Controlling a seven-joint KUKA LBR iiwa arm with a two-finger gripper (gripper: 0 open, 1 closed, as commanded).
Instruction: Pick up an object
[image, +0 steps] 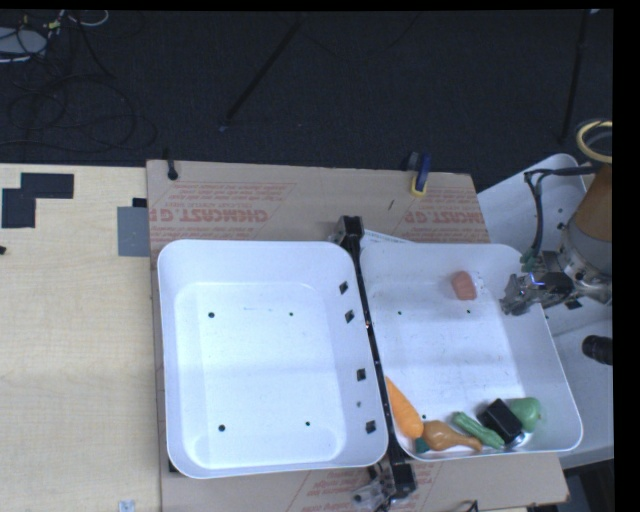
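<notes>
The right bin (500, 380) holds a small pink block (463, 286) near its far side. Along its near edge lie an orange carrot-shaped piece (402, 408), a tan piece (440, 435), a green pod-like piece (476, 430), a black block (500, 419) and a green rounded piece (525, 409). My gripper (522, 294) hangs at the right rim of this bin, right of the pink block and apart from it. I see nothing between its fingers, and their spread is too small to read.
The left bin (260, 360) sits beside the right one, joined by a black clamp strip (362, 340). Both rest on a cardboard sheet (300, 200). The arm's orange band (600, 205) and cables stand at the right edge.
</notes>
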